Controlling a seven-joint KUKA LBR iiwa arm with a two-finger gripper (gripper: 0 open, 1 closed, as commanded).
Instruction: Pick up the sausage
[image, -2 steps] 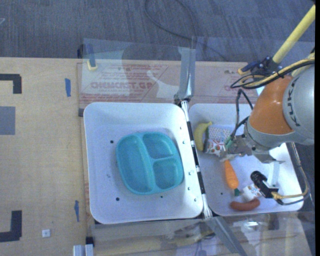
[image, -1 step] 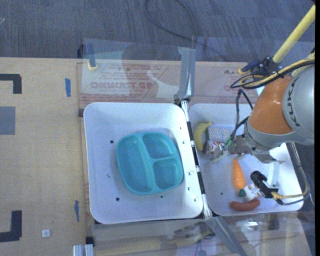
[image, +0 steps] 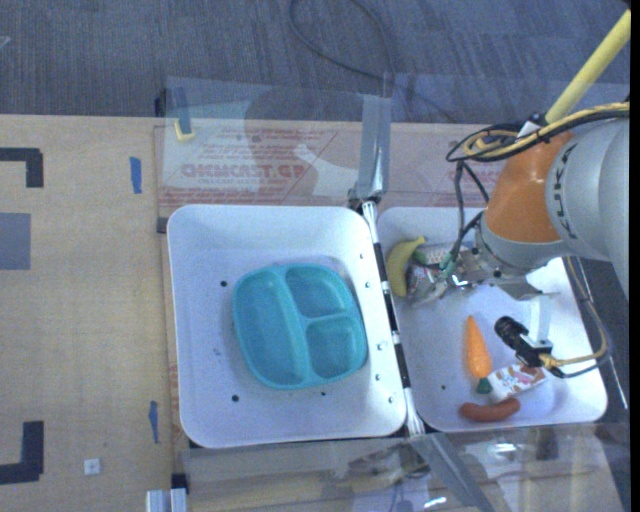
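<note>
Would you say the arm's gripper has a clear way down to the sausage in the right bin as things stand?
Probably yes. The sausage lies uncovered near the right bin's front wall. The gripper is by the banana at the bin's far side. A carrot and a small packet crowd the sausage, which may hamper the grasp.

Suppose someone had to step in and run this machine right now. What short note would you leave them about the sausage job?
Gripper: low in the right bin, at its upper left beside the banana; its grip state is unclear.
Sausage: lying near the right bin's front edge, just below the carrot and next to a small white packet. It is apart from the gripper.
Left bin: holds a blue divided plate.
Done: nothing visible; the sausage is not picked up.
Left: move to the sausage, grasp it, lift it.
</note>
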